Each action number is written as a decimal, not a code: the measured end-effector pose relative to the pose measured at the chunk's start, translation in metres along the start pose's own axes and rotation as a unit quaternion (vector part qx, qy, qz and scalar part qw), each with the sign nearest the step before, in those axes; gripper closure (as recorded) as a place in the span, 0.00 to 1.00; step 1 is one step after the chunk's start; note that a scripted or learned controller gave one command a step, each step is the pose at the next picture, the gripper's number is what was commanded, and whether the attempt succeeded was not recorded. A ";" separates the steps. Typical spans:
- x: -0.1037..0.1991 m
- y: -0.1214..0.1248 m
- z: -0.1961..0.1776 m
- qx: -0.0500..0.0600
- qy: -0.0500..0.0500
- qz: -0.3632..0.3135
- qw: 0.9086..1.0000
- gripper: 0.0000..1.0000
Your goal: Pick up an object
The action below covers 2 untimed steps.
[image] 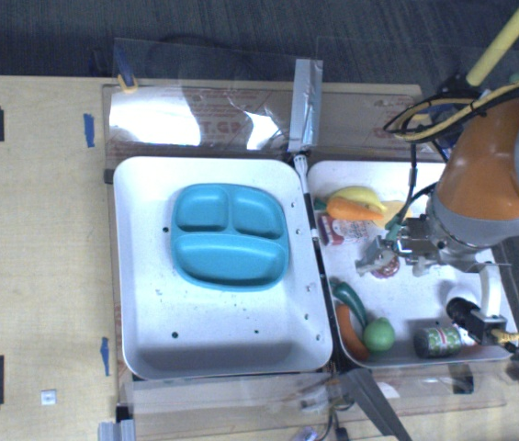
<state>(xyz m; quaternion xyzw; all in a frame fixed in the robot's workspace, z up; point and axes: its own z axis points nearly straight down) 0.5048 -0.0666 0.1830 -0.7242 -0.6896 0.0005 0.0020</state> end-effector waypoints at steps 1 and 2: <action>-0.025 0.038 0.094 -0.003 -0.002 -0.158 0.987 0.00; -0.027 0.099 0.096 -0.004 -0.002 -0.148 0.989 0.00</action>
